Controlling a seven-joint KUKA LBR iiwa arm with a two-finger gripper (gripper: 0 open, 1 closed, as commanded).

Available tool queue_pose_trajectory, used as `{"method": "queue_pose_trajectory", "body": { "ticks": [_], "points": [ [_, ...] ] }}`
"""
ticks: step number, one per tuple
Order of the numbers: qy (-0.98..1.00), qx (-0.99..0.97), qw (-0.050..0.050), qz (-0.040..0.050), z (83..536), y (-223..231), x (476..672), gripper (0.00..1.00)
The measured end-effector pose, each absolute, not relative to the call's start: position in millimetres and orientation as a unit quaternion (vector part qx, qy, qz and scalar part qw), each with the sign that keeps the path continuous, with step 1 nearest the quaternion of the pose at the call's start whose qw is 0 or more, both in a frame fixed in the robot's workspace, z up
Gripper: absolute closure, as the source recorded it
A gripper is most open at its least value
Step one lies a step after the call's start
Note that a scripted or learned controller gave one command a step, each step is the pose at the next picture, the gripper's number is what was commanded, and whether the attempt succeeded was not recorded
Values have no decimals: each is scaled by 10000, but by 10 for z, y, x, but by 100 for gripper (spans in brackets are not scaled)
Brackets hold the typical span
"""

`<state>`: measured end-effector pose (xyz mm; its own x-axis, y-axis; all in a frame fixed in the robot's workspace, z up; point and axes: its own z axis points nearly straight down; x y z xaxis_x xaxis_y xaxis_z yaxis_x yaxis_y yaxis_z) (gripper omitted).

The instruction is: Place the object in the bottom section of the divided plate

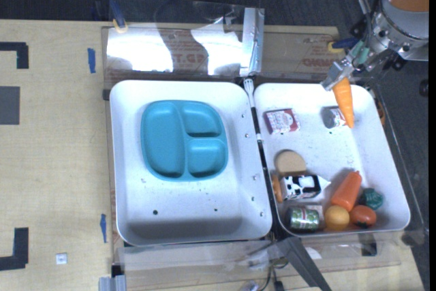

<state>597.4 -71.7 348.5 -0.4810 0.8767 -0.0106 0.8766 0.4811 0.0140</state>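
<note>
carrot: you can see an orange carrot (345, 102) hanging point down over the back of the right bin (392, 167), just under the gripper (344, 70).
fingers: they look closed in on the top end of the carrot. it seems pinched there, but the grip spot is small and blurry, so trust it only a little.
plate: the blue plate (184, 140) sits in the left bin (129, 167), well apart from the carrot. it has one big part on its left and two small parts on its right.
goal spot: the small part nearer the front (206, 155) is most likely the bottom one.
next move: you should carry the carrot left over the wall between the bins (256, 146), and keep it high so the tip does not bump.
careful: go slow. the carrot hangs from one end and may swing or slip.
drop: come down low over that small part before you let go, or the carrot may roll out.
leave alone: the other toy foods (327, 204) in the right bin.
</note>
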Motion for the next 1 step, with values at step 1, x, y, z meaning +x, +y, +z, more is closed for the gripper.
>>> {"method": "queue_pose_trajectory", "body": {
  "ticks": [1],
  "points": [
    [8153,5791,-24,-11,2665,135,5659,100]
  ]
}}
